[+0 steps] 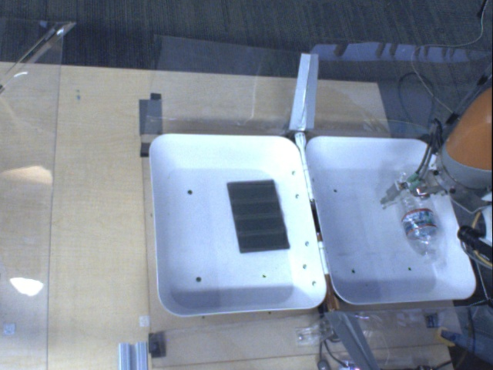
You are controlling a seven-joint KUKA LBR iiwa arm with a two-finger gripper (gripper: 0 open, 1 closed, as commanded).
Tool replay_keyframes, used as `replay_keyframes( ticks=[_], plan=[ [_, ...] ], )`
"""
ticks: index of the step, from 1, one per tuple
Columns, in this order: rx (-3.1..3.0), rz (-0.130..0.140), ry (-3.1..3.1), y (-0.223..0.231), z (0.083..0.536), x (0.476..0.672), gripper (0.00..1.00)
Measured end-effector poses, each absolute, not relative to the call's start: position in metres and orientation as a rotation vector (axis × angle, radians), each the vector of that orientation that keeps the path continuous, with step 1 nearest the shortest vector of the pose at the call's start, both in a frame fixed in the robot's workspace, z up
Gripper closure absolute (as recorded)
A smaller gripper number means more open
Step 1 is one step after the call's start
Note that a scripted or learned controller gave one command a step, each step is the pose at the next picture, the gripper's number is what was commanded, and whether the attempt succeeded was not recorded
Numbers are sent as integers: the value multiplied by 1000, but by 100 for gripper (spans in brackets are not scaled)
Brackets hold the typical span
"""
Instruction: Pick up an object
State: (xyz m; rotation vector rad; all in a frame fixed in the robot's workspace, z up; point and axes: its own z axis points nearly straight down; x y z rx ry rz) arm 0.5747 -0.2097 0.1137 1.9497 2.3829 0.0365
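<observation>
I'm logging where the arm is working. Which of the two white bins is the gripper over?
The right bin: the gripper hangs over it, near a clear crumpled object. The left bin holds a dark ridged slab.

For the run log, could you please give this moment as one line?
pincer: over right bin | clear object: beside it | dark pad: left bin

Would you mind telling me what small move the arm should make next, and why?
Probably lower the end effector a little toward the clear crumpled object in the right bin. It sits just beyond that object, and nothing visibly lies between its fingers.
</observation>
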Motion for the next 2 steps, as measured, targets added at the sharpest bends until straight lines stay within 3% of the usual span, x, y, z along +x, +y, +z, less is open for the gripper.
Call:
replay_keyframes(
  ticks=[2],
  plan=[
    [1893,27,2428,-213,113,586,0]
  ],
)
